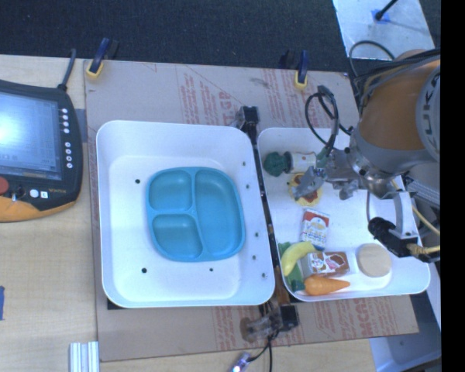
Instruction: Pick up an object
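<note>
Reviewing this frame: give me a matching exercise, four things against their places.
Things:
1. Blue three-compartment plastic plate
2. Orange toy carrot
3. Dark green round toy
4. Round cream-coloured disc

Places:
A. Right bin, far left corner
B. Left bin, centre
C. Right bin, near right part
D. Right bin, near edge, below the yellow banana

Pairs: 1-B, 2-D, 3-A, 4-C

Two bins are set side by side on a bench (178,91). A plate (195,212) lies in the middle of the left bin (120,208). In the right bin (403,285), a banana (296,256), a carrot (324,286) and a packet (328,263) are gathered at the near left corner, with a round piece (373,260) to their right. A carton (314,226) lies behind them. A pendant (27,157) rests left of the bins.
</note>
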Motion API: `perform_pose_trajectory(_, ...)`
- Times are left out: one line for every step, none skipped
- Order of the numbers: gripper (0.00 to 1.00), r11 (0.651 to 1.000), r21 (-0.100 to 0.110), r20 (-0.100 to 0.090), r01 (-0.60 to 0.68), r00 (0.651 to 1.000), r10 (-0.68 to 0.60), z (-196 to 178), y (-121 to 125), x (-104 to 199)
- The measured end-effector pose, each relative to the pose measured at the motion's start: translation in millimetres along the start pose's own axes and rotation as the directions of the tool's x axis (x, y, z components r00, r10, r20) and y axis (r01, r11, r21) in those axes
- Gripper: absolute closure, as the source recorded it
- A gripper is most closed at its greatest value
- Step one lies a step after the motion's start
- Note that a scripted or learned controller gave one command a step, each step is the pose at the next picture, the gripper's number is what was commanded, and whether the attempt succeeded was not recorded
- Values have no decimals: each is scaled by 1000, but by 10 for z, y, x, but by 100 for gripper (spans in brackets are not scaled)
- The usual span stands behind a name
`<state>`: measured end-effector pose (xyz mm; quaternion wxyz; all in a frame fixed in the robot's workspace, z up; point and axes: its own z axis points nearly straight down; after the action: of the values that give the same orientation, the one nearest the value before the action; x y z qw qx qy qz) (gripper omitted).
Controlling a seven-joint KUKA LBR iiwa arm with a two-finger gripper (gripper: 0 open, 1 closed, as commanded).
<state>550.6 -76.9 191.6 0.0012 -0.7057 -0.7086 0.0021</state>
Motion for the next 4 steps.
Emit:
perform_pose_trajectory(0, 1000, 1, 0, 0, 1000, 0, 1007, 322, -281)
perform_pose_trajectory(100, 1000, 1, 0, 1, 1000, -1, 898, 326, -291)
perform_pose_trajectory(0, 1000, 2, 1, 2, 1000, -2, 899, 325, -291)
perform_pose_trajectory(0, 1000, -2, -1, -1, 1000, 1, 992, 824, -335)
